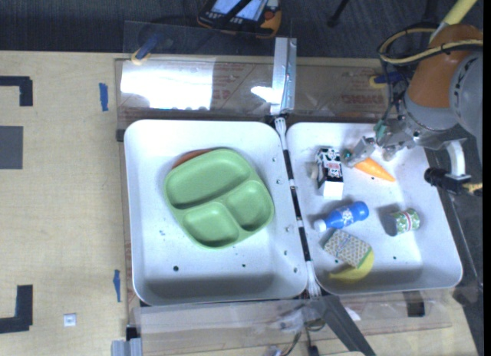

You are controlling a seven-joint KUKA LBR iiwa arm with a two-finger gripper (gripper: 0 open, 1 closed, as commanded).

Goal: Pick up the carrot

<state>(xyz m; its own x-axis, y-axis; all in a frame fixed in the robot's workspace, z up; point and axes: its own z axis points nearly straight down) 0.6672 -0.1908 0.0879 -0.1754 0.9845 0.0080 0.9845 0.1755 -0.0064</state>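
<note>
Bench wood [54, 216] runs along the near edge and out to the left, marked with a few black corner brackets and short strips of blue tape. On it sit two shallow white bins side by side. Nearest in the right bin [441, 266] lies a yellow sponge-like piece [354, 266] with a patterned grey pad [346, 246] resting on top of it. Just beyond these, a blue and white bottle [344, 216] lies on its side, and to its right a small greenish can [403, 221] lies tipped over, apart from the bottle. Farther still, a small black and white box-like item [331, 170] sits near the bin's left wall. The carrot [375, 168] lies flat on the bin floor in the far right part of this bin, orange, its pointed end aimed right, a little right of the black and white item. The left bin [146, 262] holds a green divided plate [219, 196], tilted, with a sliver of something red-orange [188, 156] peeking from under its far edge. The gripper [383, 142] hangs just above and beyond the carrot's thick end, reaching in from the right; whether it touches the carrot is unclear, and I cannot tell how its jaws stand. Beyond the bins are a clear plastic panel [199, 78] and a handheld control pendant [239, 8] on dark floor.
</note>
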